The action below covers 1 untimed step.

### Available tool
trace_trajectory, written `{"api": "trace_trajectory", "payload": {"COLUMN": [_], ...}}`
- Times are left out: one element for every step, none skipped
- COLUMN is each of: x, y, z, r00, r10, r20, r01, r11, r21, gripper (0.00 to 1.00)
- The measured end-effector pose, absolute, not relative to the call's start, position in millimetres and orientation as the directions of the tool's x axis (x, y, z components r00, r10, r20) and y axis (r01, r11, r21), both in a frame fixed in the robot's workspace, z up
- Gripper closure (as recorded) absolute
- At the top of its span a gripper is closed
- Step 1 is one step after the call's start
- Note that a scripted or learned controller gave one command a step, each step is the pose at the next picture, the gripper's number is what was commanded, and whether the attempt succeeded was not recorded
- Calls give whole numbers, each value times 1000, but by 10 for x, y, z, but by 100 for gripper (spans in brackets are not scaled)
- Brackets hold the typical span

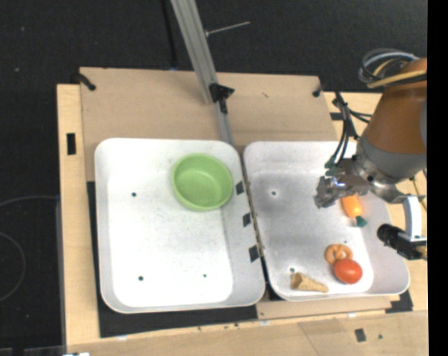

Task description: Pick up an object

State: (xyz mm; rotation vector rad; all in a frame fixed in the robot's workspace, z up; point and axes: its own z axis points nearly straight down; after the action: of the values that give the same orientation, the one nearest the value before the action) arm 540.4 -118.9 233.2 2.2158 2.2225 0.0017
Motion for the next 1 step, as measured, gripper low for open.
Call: {"api": "trace_trajectory", "payload": {"x": [5575], "y": [-674], "z": [2450], "r00": [-8], "r10": [1000], "r20": [1], "r01": [1000], "r11": [8], "r21": [3], "gripper": [100]}}
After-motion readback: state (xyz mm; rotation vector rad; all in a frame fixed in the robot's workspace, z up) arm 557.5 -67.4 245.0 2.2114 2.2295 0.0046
